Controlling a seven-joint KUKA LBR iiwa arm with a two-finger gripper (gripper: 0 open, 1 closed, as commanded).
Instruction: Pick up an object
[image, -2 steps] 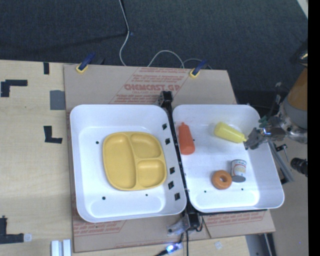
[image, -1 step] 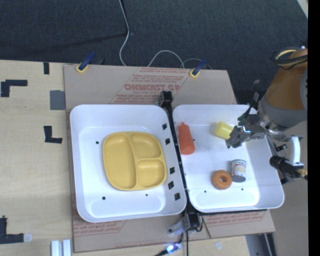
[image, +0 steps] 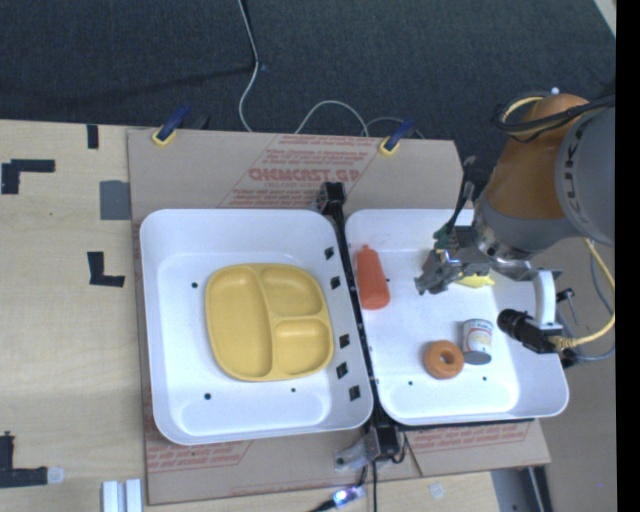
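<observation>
Jaws: their state cannot be told; the gripper (image: 437, 277) shows as a dark, blurred cluster of metal parts, and nothing can be made out between its tips. It hangs over the upper middle of the right bin (image: 400, 400), pointing down and toward the left. A small yellow object (image: 478, 282) shows just to its right, partly hidden behind the wrist; whether the two touch cannot be told.

Arm (image: 555, 190): grey, with the orange band above the wrist, entering from the right and covering the right bin's upper right corner. A black fitting with cables (image: 530, 332) projects over that bin's right rim.

Right bin contents: an orange, carrot-shaped piece (image: 372, 277) lies lengthwise along the left wall, well left of the gripper. A brown doughnut (image: 443, 359) lies toward the front, and a small can (image: 478, 340) rests just beside it on the right, close to touching. Both lie below the gripper and apart from it.

Left bin (image: 170, 400): holds a yellow divided plate (image: 268, 322) with three compartments, lying flat near the centre.

Surroundings: both bins sit side by side on a cardboard sheet (image: 290, 170) printed with red lettering, joined by a black strip with clips (image: 347, 300). Two blue-and-yellow clamps (image: 170, 125) grip the sheet's far edge. A white cable (image: 250, 80) runs across the dark floor behind. The wooden bench top (image: 60, 330) carries black tape marks.
</observation>
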